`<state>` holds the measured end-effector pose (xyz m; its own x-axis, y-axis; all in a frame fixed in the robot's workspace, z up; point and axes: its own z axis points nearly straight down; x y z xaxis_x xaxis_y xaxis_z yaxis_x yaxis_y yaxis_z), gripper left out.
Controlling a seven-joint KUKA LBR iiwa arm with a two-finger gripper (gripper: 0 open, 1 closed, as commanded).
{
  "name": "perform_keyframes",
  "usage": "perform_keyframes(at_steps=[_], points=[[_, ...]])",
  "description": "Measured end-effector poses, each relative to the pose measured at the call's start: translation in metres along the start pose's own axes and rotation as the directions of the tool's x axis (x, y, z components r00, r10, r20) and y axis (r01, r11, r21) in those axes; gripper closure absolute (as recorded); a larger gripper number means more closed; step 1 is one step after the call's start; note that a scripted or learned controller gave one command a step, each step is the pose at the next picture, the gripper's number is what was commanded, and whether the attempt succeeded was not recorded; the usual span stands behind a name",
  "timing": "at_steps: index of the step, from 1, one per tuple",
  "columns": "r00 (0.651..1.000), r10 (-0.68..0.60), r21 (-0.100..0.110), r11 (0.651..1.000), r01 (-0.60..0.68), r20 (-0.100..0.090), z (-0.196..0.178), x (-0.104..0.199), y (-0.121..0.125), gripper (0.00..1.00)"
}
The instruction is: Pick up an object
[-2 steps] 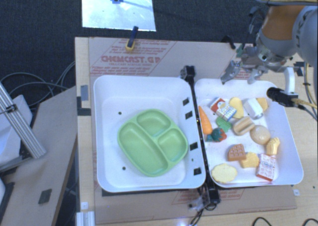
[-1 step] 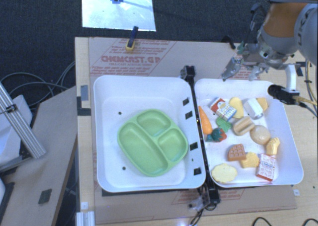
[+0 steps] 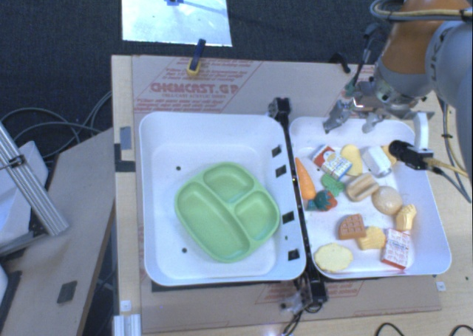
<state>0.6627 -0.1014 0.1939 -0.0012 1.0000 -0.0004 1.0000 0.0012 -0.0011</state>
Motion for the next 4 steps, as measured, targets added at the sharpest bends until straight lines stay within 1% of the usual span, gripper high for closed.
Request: perform_keyframes(at_steps=[1,2,3,4], points=[[1.0,-0.004,-0.002,1.0,0.004,0.0,0.051,0.0,0.011,0.0],[1.0,-0.004,0.001,1.0,0.004,-0.001,0.103,0.001,0.011,0.0],[1.0,-0.005,-0.006,1.0,0.005,0.0,0.089,0.001,0.013,1.0],[1.0,-0.003,-0.009,1.0,0.003,0.001,0.03,-0.006,0.022,1.0]])
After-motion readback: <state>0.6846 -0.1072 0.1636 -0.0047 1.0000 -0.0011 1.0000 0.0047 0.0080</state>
